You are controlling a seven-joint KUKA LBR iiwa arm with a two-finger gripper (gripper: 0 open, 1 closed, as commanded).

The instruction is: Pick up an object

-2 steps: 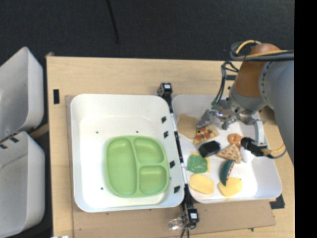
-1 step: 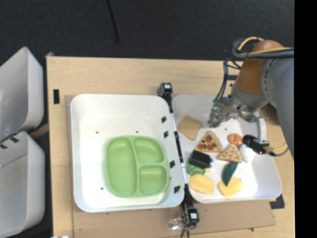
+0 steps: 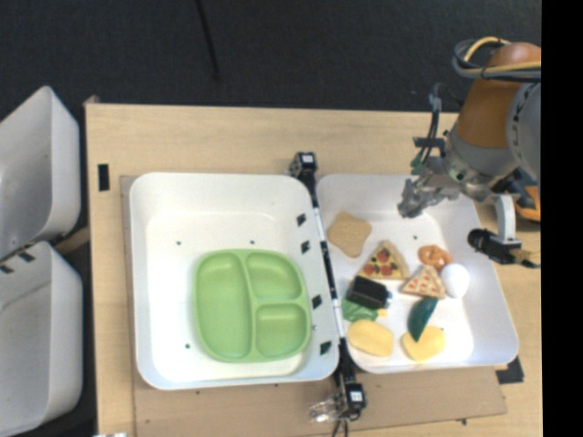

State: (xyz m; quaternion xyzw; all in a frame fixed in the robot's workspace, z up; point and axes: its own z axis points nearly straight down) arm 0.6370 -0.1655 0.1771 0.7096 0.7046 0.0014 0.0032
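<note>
From the camera above the bench, the grey arm with its orange band (image 3: 496,98) comes in from the right, and its two-finger gripper (image 3: 412,203) hangs over the far part of the right shallow white bin (image 3: 483,330). Whether the claw is released or clenched cannot be told; nothing is seen in it.

The toy foods lie in that same bin, all on the near side of the claw. Closest is the tan slice of toy bread (image 3: 349,233), to the claw's left and a little nearer the camera, apart from it. Beyond that come a toy pizza wedge with red dots (image 3: 385,262), a small orange ring-shaped piece (image 3: 434,256), a second pizza wedge (image 3: 424,283) touching a white egg-shaped piece (image 3: 455,280), and a black block (image 3: 369,292) on a green leafy piece (image 3: 357,311). Along the near edge sit a yellow rounded piece (image 3: 371,338), a dark green pepper-like piece (image 3: 422,315) and a yellow lemon-like piece (image 3: 426,344), well apart from the claw.

The left white bin (image 3: 150,244) holds a light green plastic divided plate (image 3: 250,304).
</note>
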